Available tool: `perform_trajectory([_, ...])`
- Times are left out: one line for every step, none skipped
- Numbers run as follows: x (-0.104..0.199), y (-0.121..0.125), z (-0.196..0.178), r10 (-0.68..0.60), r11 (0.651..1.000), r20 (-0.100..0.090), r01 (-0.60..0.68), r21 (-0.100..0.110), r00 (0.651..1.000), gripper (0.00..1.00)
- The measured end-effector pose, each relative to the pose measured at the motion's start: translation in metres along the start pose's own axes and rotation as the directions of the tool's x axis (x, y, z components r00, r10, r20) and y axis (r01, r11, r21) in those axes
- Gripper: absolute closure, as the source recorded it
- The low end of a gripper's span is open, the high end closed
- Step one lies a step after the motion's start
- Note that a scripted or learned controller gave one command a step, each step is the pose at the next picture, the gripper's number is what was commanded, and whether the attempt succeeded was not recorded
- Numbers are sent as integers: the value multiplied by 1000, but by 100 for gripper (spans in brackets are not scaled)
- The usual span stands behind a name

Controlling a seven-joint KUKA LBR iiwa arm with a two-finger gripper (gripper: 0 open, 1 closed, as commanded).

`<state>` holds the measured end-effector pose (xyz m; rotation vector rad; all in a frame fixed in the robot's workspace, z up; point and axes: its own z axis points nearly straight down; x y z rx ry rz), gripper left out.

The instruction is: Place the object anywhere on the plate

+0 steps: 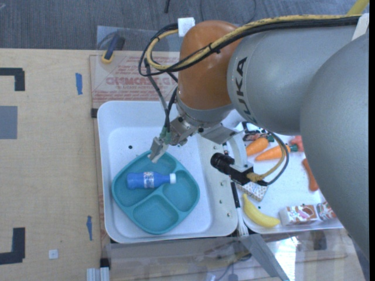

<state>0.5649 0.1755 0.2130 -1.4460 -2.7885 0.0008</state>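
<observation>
While the bottle (150, 180) lies on its side in the plate's (188, 196) upper compartment, white cap toward three o'clock, the claw (158, 150) hangs just beyond the plate's rim at about eleven o'clock from the bottle. Nothing sits between its fingertips, and the bottle is apart from it; how wide it stands I cannot tell from this angle.

As I judge it, the placing step is as good as done: the bottle rests wholly within the teal plate, which sits in the left bin (111, 127). What remains is the retreat. The next move calls for a clean lift straight up and away toward three o'clock, keeping the fingertips from catching the rim or nudging the bottle, which is round and could roll inside its compartment.

In the right bin (266, 228) lie a banana (258, 214), carrots (265, 149) and a small carton (299, 214), all well apart from the plate.
</observation>
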Motion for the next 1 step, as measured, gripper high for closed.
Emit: perform_trajectory([14, -17, -145, -155, 988, 3, 155, -4, 988, 0])
